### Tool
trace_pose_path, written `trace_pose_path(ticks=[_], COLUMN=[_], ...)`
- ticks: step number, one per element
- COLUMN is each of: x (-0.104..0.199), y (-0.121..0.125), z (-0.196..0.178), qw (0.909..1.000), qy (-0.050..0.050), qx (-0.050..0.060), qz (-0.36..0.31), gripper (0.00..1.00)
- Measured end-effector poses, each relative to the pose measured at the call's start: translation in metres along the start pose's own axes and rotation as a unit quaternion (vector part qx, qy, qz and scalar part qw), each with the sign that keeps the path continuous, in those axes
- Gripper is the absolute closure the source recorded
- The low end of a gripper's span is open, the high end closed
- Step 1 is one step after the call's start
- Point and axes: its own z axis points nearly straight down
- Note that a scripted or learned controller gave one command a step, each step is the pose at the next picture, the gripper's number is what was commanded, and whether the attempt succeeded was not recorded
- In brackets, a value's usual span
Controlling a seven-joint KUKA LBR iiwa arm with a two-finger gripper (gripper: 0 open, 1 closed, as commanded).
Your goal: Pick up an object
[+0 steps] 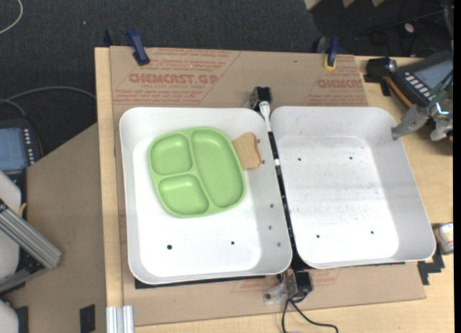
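Fingers of the gripper [423, 120] beside the right bin [338, 209] are too blurred to judge, while a green plate [196, 173] and tan block [248, 151] lie in the left bin [205, 252].

A green, three-compartment plastic plate [197, 173] lies in the left white bin [144, 252]; a tan flat sponge-like piece [248, 151] touches the plate's right edge.
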Motion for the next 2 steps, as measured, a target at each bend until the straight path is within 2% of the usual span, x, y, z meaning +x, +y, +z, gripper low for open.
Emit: trace_pose_path(ticks=[1,2], x=[0.003,0.055], y=[0.011,-0.044], z=[-0.229,-0.26], qw=[0.9999,1.0], qy=[-0.005,0.0], qx=[-0.011,-0.003], qz=[-0.001,-0.002], gripper=[0.0,0.0])
